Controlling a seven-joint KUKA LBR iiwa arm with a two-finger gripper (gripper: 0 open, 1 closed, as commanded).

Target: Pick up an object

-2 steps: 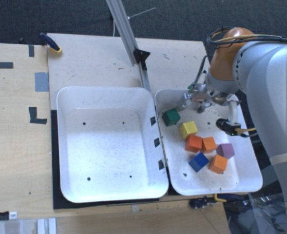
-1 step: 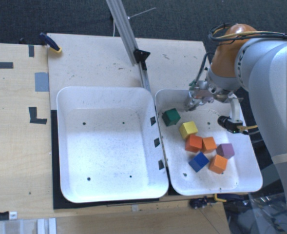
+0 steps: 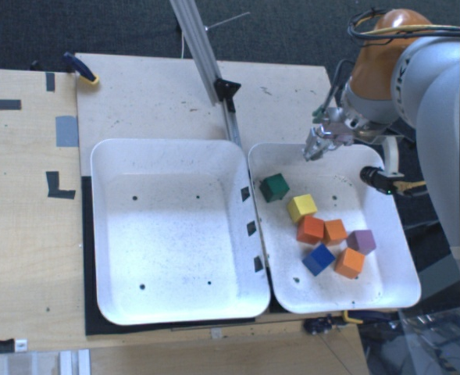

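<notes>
Gripper (image 3: 317, 148) above the right bin's (image 3: 394, 287) far edge, finger state unclear, nothing visibly held, green block (image 3: 274, 187) nearby, other coloured blocks (image 3: 327, 241) clustered nearer.

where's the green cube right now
The green cube sits in the right-hand bin, near its upper-left corner, just up and left of the yellow cube. It stands apart from the tool, which hangs over the bin's far edge.
</notes>
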